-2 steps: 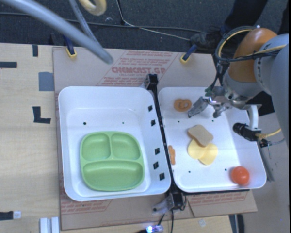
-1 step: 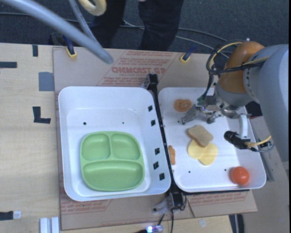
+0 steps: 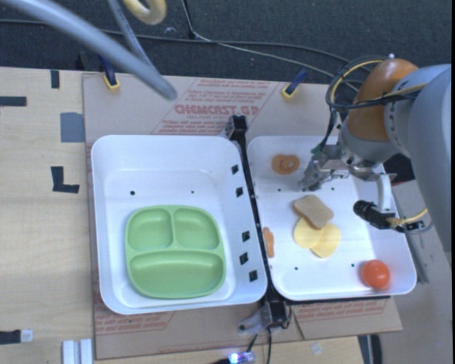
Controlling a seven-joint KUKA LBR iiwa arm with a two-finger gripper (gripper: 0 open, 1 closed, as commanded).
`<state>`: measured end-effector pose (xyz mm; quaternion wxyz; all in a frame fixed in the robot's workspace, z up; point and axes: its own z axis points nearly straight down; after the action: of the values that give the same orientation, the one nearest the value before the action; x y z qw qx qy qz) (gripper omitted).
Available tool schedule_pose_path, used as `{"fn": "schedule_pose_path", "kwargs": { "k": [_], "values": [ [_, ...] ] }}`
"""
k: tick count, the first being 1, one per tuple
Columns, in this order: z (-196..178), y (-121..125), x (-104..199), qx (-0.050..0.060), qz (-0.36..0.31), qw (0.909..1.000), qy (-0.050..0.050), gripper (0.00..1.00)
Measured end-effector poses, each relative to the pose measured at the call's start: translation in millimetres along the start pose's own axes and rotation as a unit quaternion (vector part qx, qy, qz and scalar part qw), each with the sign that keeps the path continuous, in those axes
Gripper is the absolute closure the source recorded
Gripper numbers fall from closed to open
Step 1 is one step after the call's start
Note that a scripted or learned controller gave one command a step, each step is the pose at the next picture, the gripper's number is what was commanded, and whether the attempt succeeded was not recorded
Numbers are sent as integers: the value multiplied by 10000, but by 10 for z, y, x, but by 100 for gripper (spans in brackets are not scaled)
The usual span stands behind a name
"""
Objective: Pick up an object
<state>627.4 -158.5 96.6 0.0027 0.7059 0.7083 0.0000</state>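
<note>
1. The right-hand shallow white plastic bin (image 3: 409,275) holds five loose objects, any of which could be the one to pick.
2. One tan, bread-like slice (image 3: 312,210) lies near the bin's middle, its lower edge overlapping one pale yellow flat piece (image 3: 317,238).
3. One small round orange-brown piece (image 3: 285,164) sits toward the far left part of that bin.
4. One red round tomato-like ball (image 3: 376,274) rests in the near right corner.
5. One narrow orange piece (image 3: 268,242) lies against the bin's left wall, beside the divider.
6. The grey metal gripper (image 3: 315,174) hangs over the far part of the right bin, between the orange-brown piece and the tan slice, just beside both. Nothing shows between its fingers, and whether they are apart or together cannot be told.
7. The left-hand shallow white plastic bin (image 3: 106,165) holds one light green plastic tray with three compartments (image 3: 174,250).
8. Both bins sit side by side on one brown cardboard sheet (image 3: 212,101) on the pale wooden counter (image 3: 23,218).
</note>
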Motion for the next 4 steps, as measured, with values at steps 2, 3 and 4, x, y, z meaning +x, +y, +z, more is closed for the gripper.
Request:
{"fn": "schedule_pose_path", "kwargs": {
  "k": [2,3,4],
  "values": [
    [-1190,-63,-124,-8,13,10000,7,100],
    [-1621,-44,-146,0,9,10000,11,100],
    [-2051,-33,-145,0,9,10000,11,100]
  ]
}}
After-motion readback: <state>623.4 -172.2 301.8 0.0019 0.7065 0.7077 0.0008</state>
